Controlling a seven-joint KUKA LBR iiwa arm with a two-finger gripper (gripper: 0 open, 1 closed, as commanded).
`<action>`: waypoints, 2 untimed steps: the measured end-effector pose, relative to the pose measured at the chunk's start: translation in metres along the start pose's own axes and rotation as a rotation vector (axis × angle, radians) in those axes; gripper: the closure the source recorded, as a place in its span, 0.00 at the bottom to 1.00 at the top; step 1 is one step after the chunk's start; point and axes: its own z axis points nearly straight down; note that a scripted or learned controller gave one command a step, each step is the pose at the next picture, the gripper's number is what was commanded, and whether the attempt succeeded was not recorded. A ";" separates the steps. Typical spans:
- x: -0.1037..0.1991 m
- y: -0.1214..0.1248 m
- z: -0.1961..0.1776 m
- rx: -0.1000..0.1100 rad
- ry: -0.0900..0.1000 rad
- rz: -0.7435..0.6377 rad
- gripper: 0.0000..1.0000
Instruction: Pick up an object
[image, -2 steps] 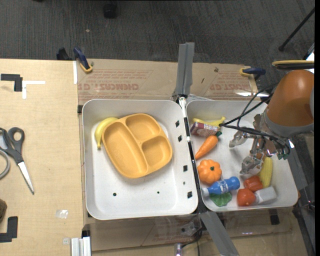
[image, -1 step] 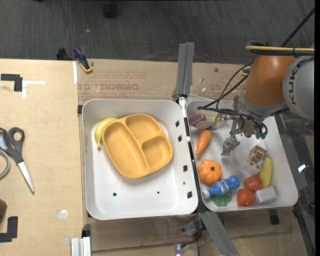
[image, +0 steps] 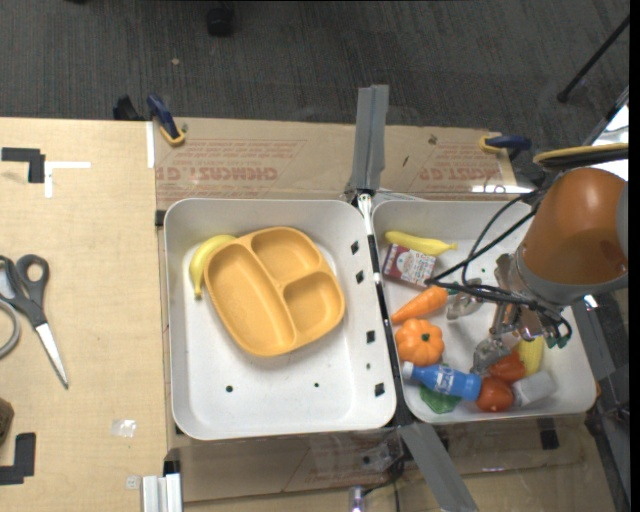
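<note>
The right bin (image: 570, 392) holds a small heap of toy food. A yellow banana (image: 420, 242) lies at the back, with a red packet (image: 408, 266) just in front of it. Below these lie an orange carrot (image: 420, 304) and an orange pumpkin (image: 420, 342). A blue bottle (image: 447, 380) lies near the front wall beside a green piece (image: 436, 402). Red pieces (image: 497, 394) and a yellow piece (image: 531, 354) sit at the front right. My gripper (image: 505, 338) hangs low over the red and yellow pieces, under the orange wrist band (image: 578, 238).
The left bin (image: 280, 400) holds an orange divided plate (image: 272, 290) with a second banana (image: 205, 258) tucked at its left edge. Scissors (image: 38, 310) lie on the wooden bench at far left. Black cables (image: 490, 290) trail from the wrist across the right bin.
</note>
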 end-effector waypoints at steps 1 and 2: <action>-0.084 0.034 0.000 0.000 -0.001 0.373 0.00; -0.093 0.036 0.000 0.001 0.000 0.511 0.00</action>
